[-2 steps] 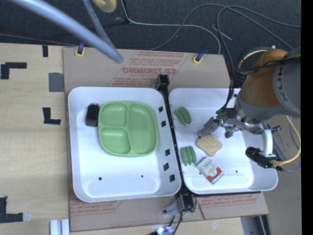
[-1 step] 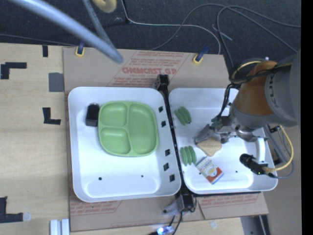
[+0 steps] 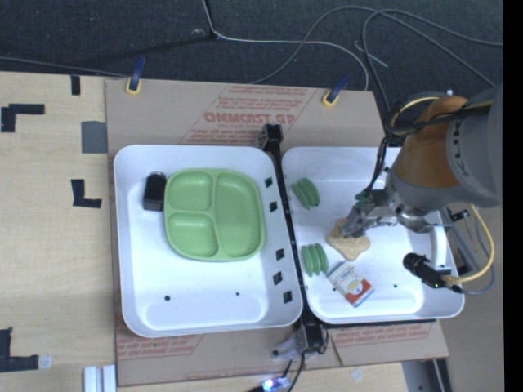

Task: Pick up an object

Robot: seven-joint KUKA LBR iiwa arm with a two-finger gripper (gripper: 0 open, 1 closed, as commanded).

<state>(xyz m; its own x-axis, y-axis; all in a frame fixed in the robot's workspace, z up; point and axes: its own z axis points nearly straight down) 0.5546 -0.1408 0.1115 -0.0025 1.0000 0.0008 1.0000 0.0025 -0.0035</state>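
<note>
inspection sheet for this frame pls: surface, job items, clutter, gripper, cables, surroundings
Surface: two white bins, left bin and right bin, on cardboard sheet.
Job's things: right bin holds tan piece, two green ridged pieces, red-and-white packet.
Clutter: green divided plate and black block in left bin.
Grippers: gripper down at the tan piece; grasp unclear.
Cables: loose wires on dark floor behind.
Surroundings: wooden bench with black tape marks.
</note>
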